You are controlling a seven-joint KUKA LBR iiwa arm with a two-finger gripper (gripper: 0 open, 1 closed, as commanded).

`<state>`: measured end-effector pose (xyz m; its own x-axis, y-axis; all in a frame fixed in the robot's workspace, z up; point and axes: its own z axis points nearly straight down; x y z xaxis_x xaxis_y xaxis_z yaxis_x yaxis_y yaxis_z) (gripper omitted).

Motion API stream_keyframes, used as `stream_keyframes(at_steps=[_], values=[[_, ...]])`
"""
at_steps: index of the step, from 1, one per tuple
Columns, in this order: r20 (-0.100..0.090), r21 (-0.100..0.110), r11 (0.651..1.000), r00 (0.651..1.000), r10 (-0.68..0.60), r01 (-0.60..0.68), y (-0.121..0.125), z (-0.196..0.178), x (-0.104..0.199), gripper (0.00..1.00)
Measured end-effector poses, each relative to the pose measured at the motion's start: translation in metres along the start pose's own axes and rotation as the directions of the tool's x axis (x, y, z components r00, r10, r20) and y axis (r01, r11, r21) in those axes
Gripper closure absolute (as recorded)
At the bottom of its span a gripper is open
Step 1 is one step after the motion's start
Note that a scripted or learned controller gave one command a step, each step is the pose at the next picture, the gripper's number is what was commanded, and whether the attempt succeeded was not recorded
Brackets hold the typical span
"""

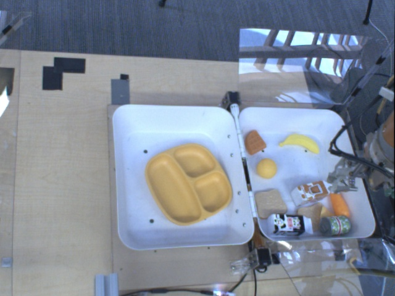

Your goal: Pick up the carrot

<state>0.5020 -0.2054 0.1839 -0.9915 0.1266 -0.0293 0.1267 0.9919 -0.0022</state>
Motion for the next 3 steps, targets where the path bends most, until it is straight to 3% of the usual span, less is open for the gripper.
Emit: stream_keyframes(at_steps=[1, 2, 3], values=[[-0.001, 0.0, 1.0, 1.0, 0.001, -0.001, 0.0, 0.0, 0.0, 0.0], [-0.013, -0.011, 0.878, 0.877, -0.479, 0.479, 0.0, 0.017, 0.004, 0.0], [0.001, -0.002, 0.739, 0.739, -0.674, 0.674, 0.001, 0.059, -0.002, 0.0]])
